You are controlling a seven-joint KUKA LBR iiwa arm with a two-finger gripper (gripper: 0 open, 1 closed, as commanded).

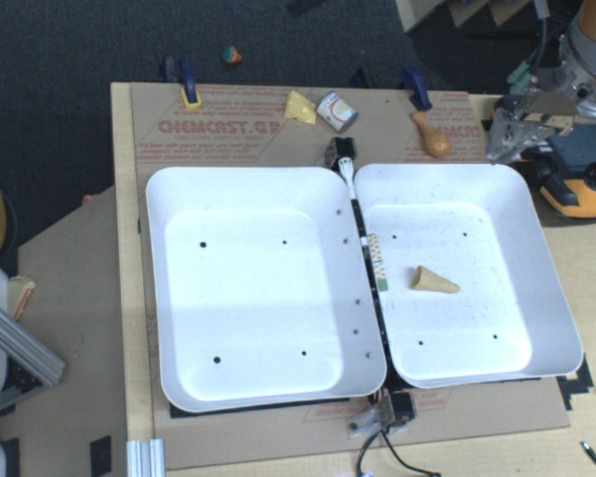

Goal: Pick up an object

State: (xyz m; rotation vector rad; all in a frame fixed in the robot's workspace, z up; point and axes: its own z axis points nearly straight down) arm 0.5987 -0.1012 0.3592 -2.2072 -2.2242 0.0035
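Observation:
A small tan cone (434, 281) lies on its side in the middle of the right bin (536, 266). A thin white brush with a black head (359, 220) rests along the rims where the two bins meet. My gripper (515, 147) hangs at the right bin's far right corner, above the rim and well away from the cone. Its fingers stand apart with nothing between them. The left bin (169, 266) shows only bare white floor with a few dark dots.
On the cardboard behind the bins lie a yellow piece (300, 107), a small white box (337, 111) and a brown wooden piece (432, 137). Blue clamps (187, 79) hold the board's far edge. Cables (382, 420) run out at the front.

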